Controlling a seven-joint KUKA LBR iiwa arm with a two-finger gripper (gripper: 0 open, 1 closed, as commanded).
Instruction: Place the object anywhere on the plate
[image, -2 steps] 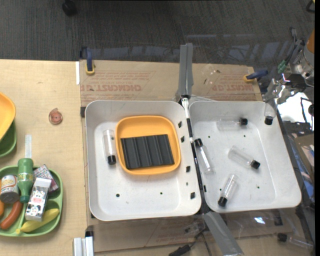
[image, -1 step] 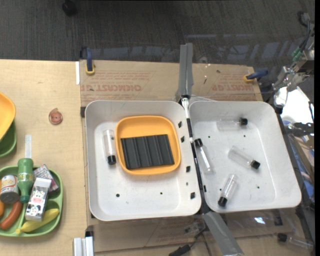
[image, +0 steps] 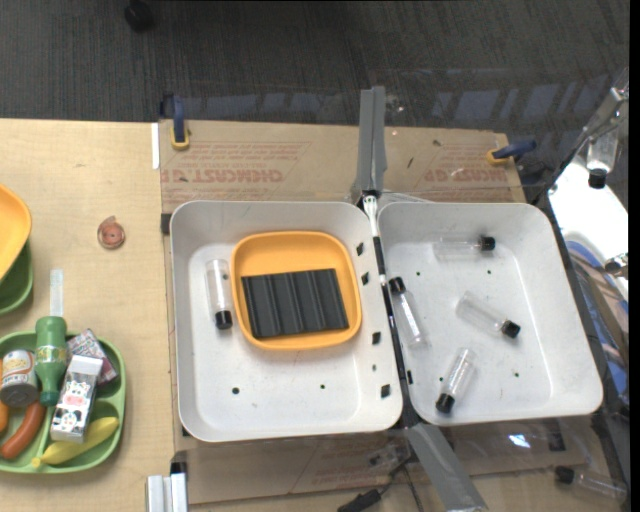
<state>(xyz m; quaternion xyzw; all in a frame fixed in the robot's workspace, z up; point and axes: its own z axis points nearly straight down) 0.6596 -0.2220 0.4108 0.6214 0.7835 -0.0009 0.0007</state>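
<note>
An orange plate (image: 296, 250) lies in the left bin (image: 200, 400), toward its upper middle. A dark grey ridged slab (image: 296, 303) rests flat on the plate and covers most of its lower half. Just left of the plate, a clear vial with a black cap (image: 217, 293) lies on the bin floor, cap toward the front. Several more clear vials with black caps lie scattered in the right bin (image: 560, 390): one near the back (image: 462, 246), one along the left wall (image: 403, 310), one in the middle (image: 488, 318) and one near the front (image: 453, 378).
A metal divider post (image: 371, 140) stands behind the seam between the bins. Brown cardboard (image: 260, 160) lies behind them, held by clamps. On the wooden bench at left sit a green tray of toy food (image: 60, 410) and an orange bowl (image: 10, 235).
</note>
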